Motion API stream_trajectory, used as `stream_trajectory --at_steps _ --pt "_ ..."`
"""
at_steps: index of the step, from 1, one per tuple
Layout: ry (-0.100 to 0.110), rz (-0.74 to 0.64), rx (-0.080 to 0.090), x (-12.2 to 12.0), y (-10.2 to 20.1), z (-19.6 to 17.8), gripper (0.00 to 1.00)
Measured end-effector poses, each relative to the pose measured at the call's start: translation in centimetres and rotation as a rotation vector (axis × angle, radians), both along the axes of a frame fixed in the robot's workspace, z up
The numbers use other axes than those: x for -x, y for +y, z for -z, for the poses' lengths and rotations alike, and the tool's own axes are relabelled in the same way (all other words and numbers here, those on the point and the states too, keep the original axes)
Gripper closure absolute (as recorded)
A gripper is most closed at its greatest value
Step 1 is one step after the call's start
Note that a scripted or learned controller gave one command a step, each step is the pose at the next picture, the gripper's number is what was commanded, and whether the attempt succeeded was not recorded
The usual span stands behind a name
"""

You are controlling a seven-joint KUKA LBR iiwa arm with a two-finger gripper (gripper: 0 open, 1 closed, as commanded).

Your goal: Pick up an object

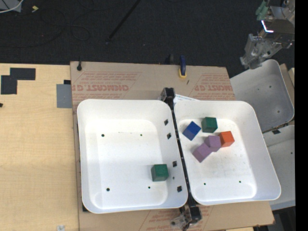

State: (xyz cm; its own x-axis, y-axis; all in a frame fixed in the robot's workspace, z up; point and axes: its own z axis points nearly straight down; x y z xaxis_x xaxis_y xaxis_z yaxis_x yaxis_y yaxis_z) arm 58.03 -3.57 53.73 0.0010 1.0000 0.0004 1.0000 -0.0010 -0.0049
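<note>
In the right bin (240, 191) a cluster of small blocks lies near the back left: a blue cube (191, 130), a green cube (209, 124), an orange cube (226, 138) and two purple blocks (212, 142) (202, 152) touching each other. A lone green cube (160, 172) sits in the left bin (120, 124), near its front right. My gripper (253, 49) hangs at the top right, well behind and above the right bin, far from every block, with nothing seen in it.
A black divider with clips (175, 143) runs between the two bins. Both bins rest on a cardboard sheet (125, 83) with a blue-and-yellow clamp (182, 66) at its back edge. A grey metal plate (269, 90) lies right of the right bin.
</note>
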Motion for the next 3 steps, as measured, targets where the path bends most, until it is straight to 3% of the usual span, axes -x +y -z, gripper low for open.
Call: stream_trajectory --at_steps 1,3 --pt "0.000 0.000 0.000 1.5 -1.5 0.0 1.00" --pt "-0.001 0.002 0.000 4.6 -8.7 0.0 1.00"
